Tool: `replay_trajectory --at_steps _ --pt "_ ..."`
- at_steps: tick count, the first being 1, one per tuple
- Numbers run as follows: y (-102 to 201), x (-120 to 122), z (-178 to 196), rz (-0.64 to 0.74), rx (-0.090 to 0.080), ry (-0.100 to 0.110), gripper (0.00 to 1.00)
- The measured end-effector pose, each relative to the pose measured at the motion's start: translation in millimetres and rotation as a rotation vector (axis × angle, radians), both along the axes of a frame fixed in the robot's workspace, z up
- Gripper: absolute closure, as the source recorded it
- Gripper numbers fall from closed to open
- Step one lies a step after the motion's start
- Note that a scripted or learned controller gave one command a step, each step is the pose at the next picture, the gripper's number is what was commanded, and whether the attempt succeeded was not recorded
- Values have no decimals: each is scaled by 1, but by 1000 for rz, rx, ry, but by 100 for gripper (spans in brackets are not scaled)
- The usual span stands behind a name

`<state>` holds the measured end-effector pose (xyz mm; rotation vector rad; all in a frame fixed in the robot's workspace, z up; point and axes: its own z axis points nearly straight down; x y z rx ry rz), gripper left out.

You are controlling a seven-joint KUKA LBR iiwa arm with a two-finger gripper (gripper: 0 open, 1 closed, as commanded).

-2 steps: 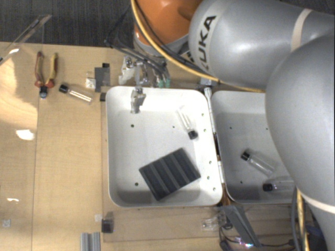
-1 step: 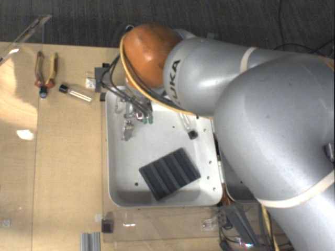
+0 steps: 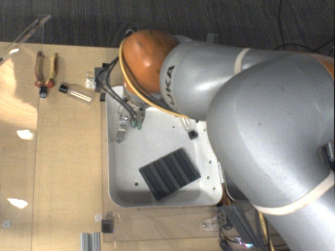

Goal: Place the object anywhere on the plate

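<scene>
Grey arm [image 3: 246,88] covers white bin's [image 3: 118,192] far edge. Black ribbed rectangular plate [image 3: 169,173] lies near bin's near edge. Gripper state: cannot tell.

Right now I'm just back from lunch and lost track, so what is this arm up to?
The grey KUKA arm reaches in from the right and hangs over the far end of a shallow white bin. Its claw sits low near the bin's far left corner; whether it grips anything is hard to tell. A dark ribbed slab lies flat on the bin floor nearer the camera, apart from the claw. A small dark piece lies by the arm. Pliers rest on the wooden bench outside.
</scene>
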<state>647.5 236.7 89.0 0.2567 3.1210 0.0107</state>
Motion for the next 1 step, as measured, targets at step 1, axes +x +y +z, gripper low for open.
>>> replay_trajectory --at_steps 1 --pt "-4 -18 1 -317 -1 -1 0"
